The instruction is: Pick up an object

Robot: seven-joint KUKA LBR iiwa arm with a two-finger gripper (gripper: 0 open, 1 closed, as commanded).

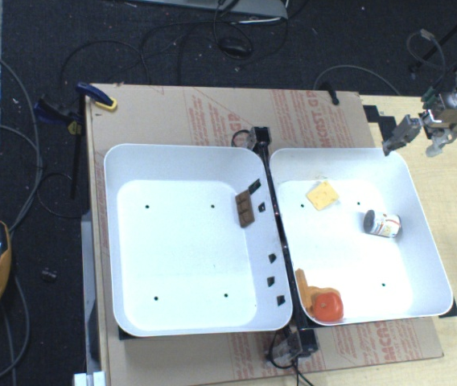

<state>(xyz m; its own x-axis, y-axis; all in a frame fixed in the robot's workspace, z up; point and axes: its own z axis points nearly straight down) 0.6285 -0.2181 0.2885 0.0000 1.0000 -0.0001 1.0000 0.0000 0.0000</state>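
We see the jaws at the far right of the view, beyond the far right corner of the right bin [422, 215], with both bins on the worktop [180, 111] nearer the camera and to their left. In the right bin, the small can [382, 224] lies closest to the jaws, the flat square piece [323, 195] further left, and the round toy [326, 305] furthest, in the near left corner. The left bin [124, 240] lies well apart from the jaws, a small block [245, 210] resting against its right wall.

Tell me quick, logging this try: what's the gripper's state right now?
Gripper: off the right bin's far right corner, nothing between its fingers; open or shut cannot be told.
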